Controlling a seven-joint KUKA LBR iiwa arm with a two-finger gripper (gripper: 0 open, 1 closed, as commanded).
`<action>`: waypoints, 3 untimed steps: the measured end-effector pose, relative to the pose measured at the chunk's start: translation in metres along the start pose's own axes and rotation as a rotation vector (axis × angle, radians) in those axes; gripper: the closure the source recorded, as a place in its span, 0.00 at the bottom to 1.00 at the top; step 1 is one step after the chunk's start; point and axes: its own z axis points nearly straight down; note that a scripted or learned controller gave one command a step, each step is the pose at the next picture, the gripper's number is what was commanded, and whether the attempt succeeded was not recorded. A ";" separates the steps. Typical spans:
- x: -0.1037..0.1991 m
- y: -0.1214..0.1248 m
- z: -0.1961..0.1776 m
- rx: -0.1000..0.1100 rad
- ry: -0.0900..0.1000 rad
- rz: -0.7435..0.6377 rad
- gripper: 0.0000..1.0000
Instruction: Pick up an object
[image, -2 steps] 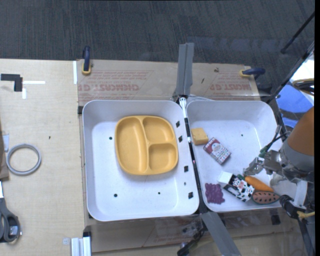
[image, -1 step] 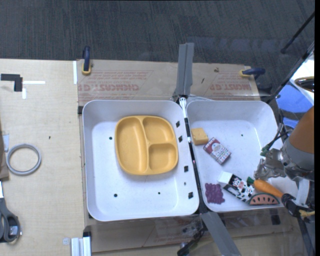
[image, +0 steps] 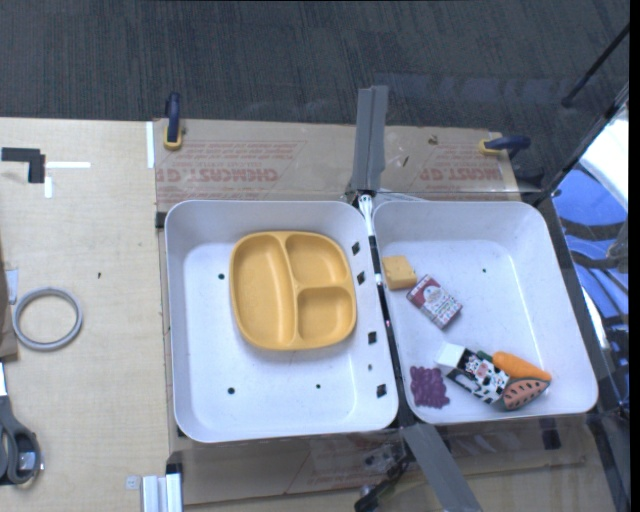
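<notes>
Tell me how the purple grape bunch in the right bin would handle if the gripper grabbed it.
The purple grape bunch looks small and lumpy, so it is probably light, and two fingers may slip off its bumps. It lies flat near the right bin's front-left corner, so it seems unlikely to roll. Whether it is soft or rigid, I cannot tell.
</notes>
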 end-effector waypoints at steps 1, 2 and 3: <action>0.001 0.008 0.115 0.003 -0.001 0.299 1.00; 0.001 0.008 0.115 0.003 -0.001 0.300 0.00; 0.043 -0.027 0.229 0.004 0.000 0.658 0.00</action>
